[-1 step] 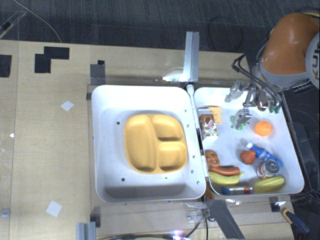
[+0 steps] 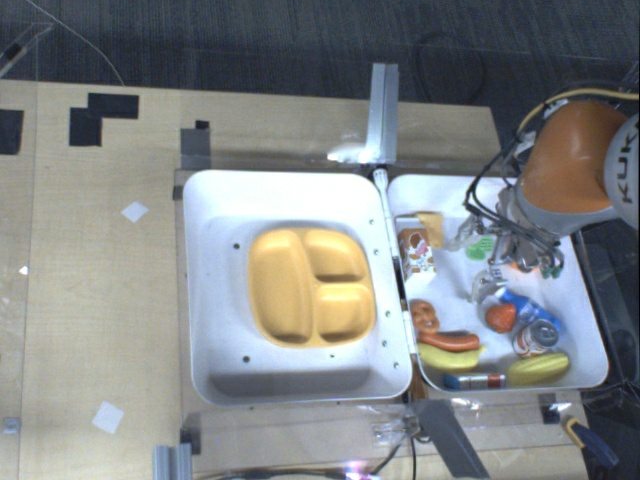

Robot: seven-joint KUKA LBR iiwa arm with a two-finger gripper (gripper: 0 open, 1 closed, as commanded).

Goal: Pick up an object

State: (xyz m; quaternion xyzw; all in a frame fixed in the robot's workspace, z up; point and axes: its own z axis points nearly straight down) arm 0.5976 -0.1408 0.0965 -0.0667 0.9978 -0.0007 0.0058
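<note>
One pincer (image 2: 488,268) | spread cannot be told | low in right bin (image 2: 590,318) | above toys

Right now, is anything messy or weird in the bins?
Nothing looks broken or spilled. The toys are just jumbled in the right bin, while the yellow tray sits alone and a bit crooked in the left bin.

Pale wooden desk (image 2: 90,298) bearing two white bins side by side, left bin (image 2: 215,268) and right bin (image 2: 580,308) touching along one edge, with black tape patches (image 2: 100,116) near the far-left corner and small white squares (image 2: 134,211) scattered left.
</note>
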